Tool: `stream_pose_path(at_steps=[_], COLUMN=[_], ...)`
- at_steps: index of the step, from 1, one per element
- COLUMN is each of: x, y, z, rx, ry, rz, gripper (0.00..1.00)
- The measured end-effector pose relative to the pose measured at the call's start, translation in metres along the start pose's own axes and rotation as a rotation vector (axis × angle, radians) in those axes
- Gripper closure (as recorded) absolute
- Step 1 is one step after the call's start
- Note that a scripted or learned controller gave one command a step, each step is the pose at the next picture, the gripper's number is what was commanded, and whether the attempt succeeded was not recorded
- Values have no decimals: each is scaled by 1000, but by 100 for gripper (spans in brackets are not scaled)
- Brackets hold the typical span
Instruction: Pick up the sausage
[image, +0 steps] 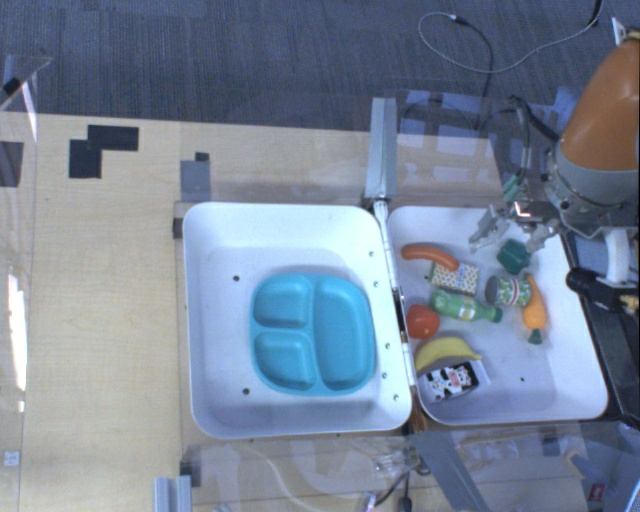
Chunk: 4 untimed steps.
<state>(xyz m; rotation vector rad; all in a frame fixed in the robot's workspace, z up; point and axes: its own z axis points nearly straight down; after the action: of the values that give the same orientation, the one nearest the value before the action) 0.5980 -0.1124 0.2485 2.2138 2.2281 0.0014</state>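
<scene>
Sausage (430, 255) is lying flat in the right bin (575, 395), upper-left area, near the wall that meets the left bin (215, 300). Reddish-orange, long axis roughly left-right, slightly tilted. Its right end is touching or just over the small yellow box (458, 277).

Tool (513, 226) hangs over the back of the right bin, off to the right of the sausage, with a gap between them. Fingers (485, 229) look splayed apart, nothing between them. How high it is above the bin floor I can't tell from this angle.

Risks as I see them:
- Clutter. The box sits tight against the sausage, with the green bottle (466, 307) and tomato (422, 321) just below. A finger coming down on the box side likely lands on the box or shoves it, and the sausage rolls away.
- Wrong target. The dark green block (513, 257) and the can (509, 290) sit nearly under the tool now. A straight descent from here grabs or knocks those, not the sausage. The carrot (535, 308) is similar in colour too.
- Grip axis. Closing along the length instead of across it would probably squirt it out.
- Bin wall. The sausage is close to the left wall, so little room for a finger on that side.

Banana (446, 349) and cow-print carton (449, 380) sit well clear, not a concern. Blue tray (310, 333) in the left bin is irrelevant.
</scene>
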Motion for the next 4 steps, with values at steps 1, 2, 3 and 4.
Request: stream_pose_path(at_steps=[1, 2, 3, 4], x=[12, 10, -4, -6], y=[-29, 19, 72, 71], z=[19, 143, 155, 145], rx=[-2, -4, 6, 12], ry=[-1, -1, 1, -2], rz=[-94, -177, -55, -58], gripper=[0, 0, 0, 100])
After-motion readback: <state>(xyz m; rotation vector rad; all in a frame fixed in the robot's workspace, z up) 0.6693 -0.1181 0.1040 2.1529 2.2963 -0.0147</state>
